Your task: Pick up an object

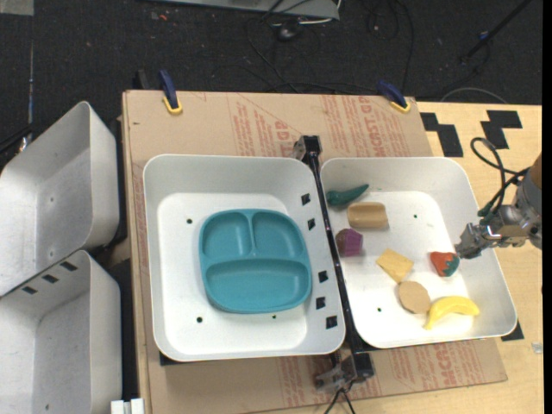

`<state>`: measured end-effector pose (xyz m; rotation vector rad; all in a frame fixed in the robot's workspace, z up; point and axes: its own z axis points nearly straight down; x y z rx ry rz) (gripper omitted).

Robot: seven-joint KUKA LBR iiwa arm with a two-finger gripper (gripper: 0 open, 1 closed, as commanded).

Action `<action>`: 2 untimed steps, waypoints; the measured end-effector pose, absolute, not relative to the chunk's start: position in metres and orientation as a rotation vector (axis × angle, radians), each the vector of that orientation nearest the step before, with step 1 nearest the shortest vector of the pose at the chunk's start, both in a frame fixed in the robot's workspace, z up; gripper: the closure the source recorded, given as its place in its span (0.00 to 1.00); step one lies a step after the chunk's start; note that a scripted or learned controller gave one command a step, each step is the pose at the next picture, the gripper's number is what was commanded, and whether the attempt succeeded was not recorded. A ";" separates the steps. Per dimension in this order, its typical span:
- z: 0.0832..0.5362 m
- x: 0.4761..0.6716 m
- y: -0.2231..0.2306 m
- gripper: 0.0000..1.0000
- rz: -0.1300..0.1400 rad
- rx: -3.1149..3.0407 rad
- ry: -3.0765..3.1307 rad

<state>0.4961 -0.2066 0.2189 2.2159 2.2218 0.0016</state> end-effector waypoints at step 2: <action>0.229 0.540 -0.098 1.00 0.004 2.211 2.231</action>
